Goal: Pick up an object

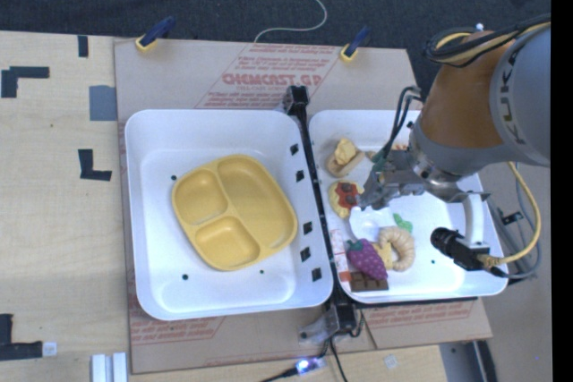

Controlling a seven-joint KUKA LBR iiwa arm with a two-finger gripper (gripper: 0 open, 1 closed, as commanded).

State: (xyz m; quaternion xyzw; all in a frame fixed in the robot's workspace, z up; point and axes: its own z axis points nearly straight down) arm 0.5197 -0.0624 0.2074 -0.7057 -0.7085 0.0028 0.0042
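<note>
While the gripper [365,195] hung low over the right bin [448,277] | step: approach, nothing held | jaw state: you couldn't tell | nearest target: red-yellow toy [344,196] by divider | next: you needed a centred descent and closure.

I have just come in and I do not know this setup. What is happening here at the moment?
A grey robot arm reaches into the right bin, and its hand is low among small toy foods, near a red and yellow piece. Purple grapes lie nearby. A yellow divided plate sits in the left bin.
</note>
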